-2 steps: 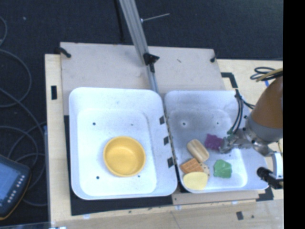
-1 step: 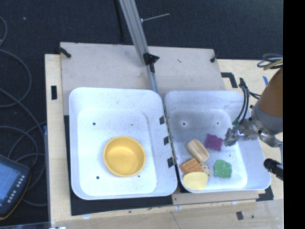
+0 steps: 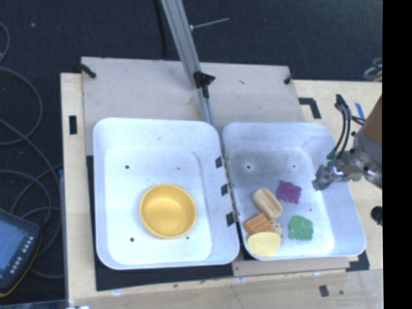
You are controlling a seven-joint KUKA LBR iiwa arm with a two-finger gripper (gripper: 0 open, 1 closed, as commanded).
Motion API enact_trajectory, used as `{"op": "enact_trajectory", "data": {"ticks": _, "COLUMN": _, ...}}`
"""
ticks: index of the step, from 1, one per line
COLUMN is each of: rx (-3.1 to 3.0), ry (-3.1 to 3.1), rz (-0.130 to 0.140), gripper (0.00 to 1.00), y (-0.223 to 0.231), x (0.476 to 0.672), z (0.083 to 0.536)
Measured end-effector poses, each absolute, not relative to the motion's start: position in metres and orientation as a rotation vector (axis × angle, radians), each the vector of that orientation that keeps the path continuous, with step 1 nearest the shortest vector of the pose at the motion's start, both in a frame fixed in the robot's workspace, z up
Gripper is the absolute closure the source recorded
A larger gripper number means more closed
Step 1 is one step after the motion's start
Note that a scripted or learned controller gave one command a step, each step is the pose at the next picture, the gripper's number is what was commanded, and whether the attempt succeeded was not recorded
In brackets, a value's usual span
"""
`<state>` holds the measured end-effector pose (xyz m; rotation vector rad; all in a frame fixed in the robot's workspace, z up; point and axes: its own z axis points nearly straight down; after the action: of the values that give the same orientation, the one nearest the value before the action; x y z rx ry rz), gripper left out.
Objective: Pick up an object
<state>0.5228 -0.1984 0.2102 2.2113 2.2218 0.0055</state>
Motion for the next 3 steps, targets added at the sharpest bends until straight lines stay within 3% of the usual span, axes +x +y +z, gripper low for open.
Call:
{"op": "enact_trajectory", "data": {"ticks": 1, "rx": 2.211, "ry": 2.223, "rz": 0.005, "gripper": 1.0, "y": -0.2, "x": 0.525, "z": 0.248}}
{"op": "enact_trajectory", "data": {"ticks": 3, "rx": 2.213, "ry": 2.227, "rz": 0.001, "gripper": 1.0, "y": -0.108, "x": 0.556, "z": 0.23}}
